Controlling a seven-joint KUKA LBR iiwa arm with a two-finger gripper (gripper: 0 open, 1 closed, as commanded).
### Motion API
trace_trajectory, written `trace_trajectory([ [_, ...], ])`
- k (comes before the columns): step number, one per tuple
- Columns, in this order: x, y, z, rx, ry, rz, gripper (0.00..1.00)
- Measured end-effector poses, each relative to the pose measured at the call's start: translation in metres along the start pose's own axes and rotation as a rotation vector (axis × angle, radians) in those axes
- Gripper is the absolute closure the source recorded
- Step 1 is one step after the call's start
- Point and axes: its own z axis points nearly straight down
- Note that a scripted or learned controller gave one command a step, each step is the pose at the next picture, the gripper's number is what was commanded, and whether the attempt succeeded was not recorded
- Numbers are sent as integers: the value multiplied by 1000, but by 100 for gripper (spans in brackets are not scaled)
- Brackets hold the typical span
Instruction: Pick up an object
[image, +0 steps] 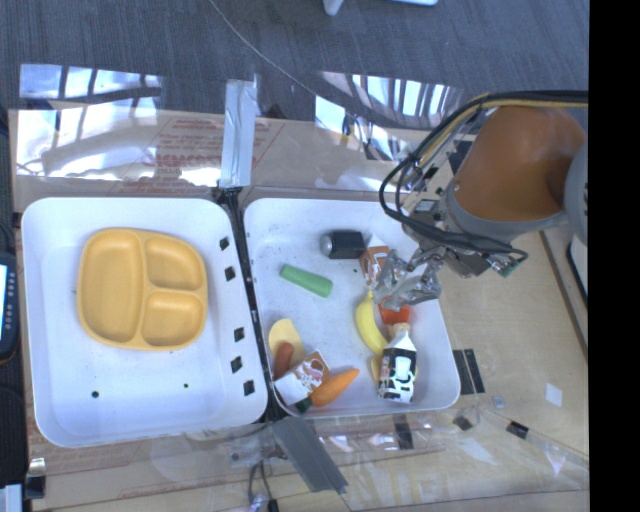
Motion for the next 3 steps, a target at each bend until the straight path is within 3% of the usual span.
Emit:
trace_trajectory([
  [1,-93,41,61,-9,1,-76,100],
  [2,-39,4,-3,0,0,-267,100],
  [3,-12,-41,18,-2,-2,-571,100],
])
